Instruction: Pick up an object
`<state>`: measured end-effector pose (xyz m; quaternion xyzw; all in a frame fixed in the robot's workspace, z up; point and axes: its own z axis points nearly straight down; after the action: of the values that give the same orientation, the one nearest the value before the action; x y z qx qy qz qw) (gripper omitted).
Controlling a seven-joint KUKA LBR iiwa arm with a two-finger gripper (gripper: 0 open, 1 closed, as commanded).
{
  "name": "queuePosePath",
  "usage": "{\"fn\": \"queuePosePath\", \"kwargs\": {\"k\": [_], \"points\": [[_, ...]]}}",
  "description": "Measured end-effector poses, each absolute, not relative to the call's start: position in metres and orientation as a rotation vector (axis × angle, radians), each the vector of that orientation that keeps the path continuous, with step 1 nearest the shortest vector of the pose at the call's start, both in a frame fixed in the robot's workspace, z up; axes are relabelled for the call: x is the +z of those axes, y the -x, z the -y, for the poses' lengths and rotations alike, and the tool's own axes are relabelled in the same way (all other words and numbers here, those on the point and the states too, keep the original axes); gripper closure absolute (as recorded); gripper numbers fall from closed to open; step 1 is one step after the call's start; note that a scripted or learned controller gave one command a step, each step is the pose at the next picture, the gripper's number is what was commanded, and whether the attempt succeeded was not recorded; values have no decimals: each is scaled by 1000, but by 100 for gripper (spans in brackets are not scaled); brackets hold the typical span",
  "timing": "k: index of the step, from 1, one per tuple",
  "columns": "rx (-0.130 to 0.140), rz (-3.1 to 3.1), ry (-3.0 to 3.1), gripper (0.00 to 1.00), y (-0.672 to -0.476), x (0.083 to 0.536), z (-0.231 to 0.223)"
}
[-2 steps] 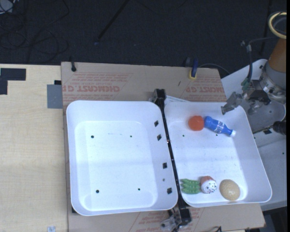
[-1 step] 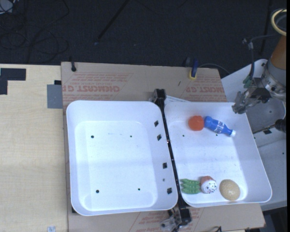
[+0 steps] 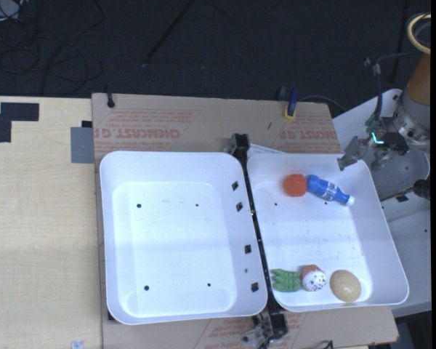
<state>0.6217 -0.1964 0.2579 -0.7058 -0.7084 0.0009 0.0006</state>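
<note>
The right bin (image 3: 370, 217) holds several objects. An orange ball (image 3: 295, 185) lies near its far edge, with a blue bottle (image 3: 327, 190) on its side just to the right. Along the near edge sit a green leafy toy (image 3: 285, 280), a small white and red ball (image 3: 313, 278) and a tan egg-shaped object (image 3: 345, 285). My gripper (image 3: 357, 153) hangs over the far right corner of this bin, up and right of the blue bottle, apart from every object. Nothing is seen in its grasp.
The left bin (image 3: 112, 195) stands beside the right one, joined by a black divider strip (image 3: 247, 217). Both rest on a cardboard sheet (image 3: 174, 126). The grey arm with its cables (image 3: 407, 122) fills the upper right.
</note>
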Motion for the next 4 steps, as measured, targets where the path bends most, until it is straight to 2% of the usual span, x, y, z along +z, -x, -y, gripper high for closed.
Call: {"fn": "queuePosePath", "kwargs": {"k": [1, 2, 3, 4], "points": [[3, 2228, 2213, 100, -622, 268, 197], [4, 2229, 2212, 0, -622, 268, 196], [4, 2232, 2208, 100, -622, 278, 197], [0, 2223, 2215, 100, -592, 318, 135]]}}
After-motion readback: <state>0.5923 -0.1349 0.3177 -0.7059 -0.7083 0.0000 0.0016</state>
